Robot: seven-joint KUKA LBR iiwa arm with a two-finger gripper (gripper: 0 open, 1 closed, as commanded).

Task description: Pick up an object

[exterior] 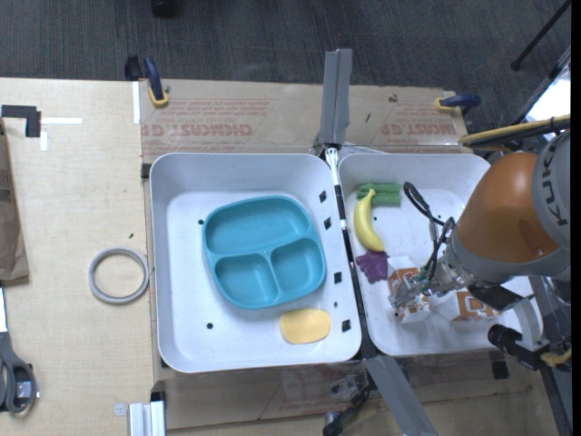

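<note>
My gripper (419, 287) is low in the right bin (413, 334), just over a small white and orange carton (404, 303) near the bin's front. The grey arm with its orange band (508, 212) covers the bin's right side. A second white and orange carton (472, 307) lies partly under the arm. Left of the gripper lie a purple piece (371, 265), a yellow banana (367, 225) and, further back, a green block (381, 194). The carton sits on the bin floor, and I cannot tell whether it is gripped.
The left bin (172, 243) holds a blue divided plate (263, 251) and a flat yellow piece (305, 326) at its front. A grey tape ring (119, 274) and scissors (14, 380) lie on the bench at left. A divider wall (343, 243) separates the bins.
</note>
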